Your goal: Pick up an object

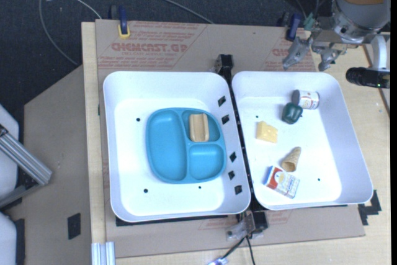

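Note:
My gripper (309, 59) hangs above the far rim of the right bin (353, 152), its two fingers spread open with nothing between them. Below it in that bin lie a small can (308, 99) on its side, a dark green cup (291, 113), a yellow cheese wedge (267, 132), a tan cone (291, 159) and a red and white carton (283, 182). The can and the green cup are the nearest to the gripper.
The left bin (124, 152) holds a blue divided plate (164, 149) with a tan bread piece (198, 127) in its upper right section. Black clips (231, 133) run along the seam between the bins. Cables cross the dark floor at the far left.

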